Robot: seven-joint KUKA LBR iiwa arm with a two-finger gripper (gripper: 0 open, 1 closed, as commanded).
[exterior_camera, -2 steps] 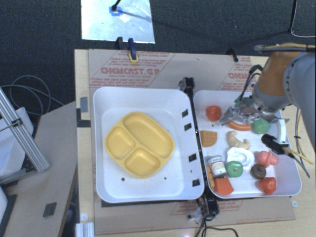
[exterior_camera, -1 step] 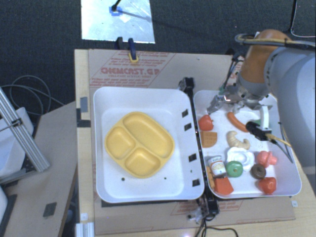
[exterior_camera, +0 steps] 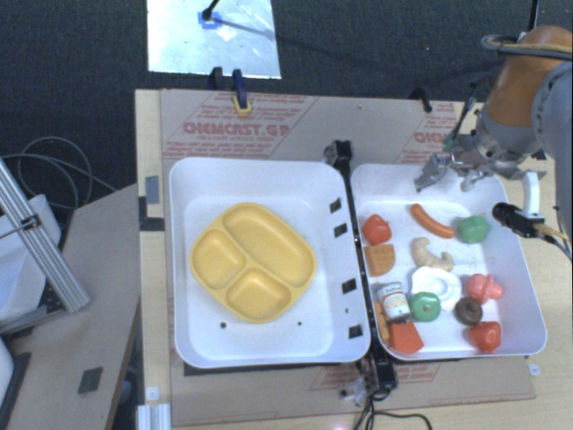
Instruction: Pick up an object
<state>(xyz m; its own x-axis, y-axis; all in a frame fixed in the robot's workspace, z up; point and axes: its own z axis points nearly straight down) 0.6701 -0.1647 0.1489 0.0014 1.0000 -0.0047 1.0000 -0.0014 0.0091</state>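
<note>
Claw hovered over the right white plastic bin's back edge, fingers apart, gripping nothing. Pick candidates, small toy foods, lay loose in that bin; nearest was the orange sausage-shaped toy. Yellow 3-section plastic tray sat alone in the left bin. Worktop board read "CHEMCAST GP".

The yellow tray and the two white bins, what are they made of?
The yellow tray looks like moulded plastic: one even matte colour, with soft rounded compartment walls. The white bins seem thin formed plastic too, smooth and faintly glossy with rolled rims, though coated metal can't be ruled out.
</note>
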